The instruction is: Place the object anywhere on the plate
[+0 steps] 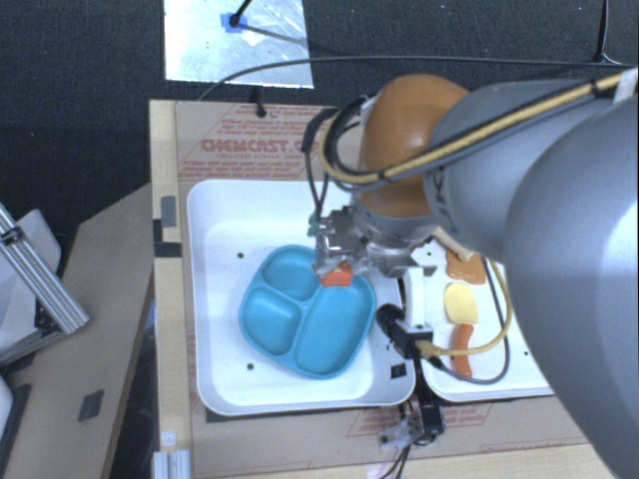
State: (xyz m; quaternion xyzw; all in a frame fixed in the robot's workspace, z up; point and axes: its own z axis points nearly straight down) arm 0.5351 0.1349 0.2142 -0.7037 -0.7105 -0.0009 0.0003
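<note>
Grey arm (pixel 559 218), orange band (pixel 409 133), yellow-black cables (pixel 479 118).

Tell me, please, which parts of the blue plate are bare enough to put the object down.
On the blue plate, the small compartment at the lower left and the large one toward the bin's near wall look bare. The upper right rim is crowded: the gripper hangs there with a small orange object just below it. White floor left of the plate is also bare.

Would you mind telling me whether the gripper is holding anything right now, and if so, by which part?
It cannot be told. A small orange object sits just under the gripper, at the blue plate's upper rim, but the jaws are too hidden to show any hold.
</note>
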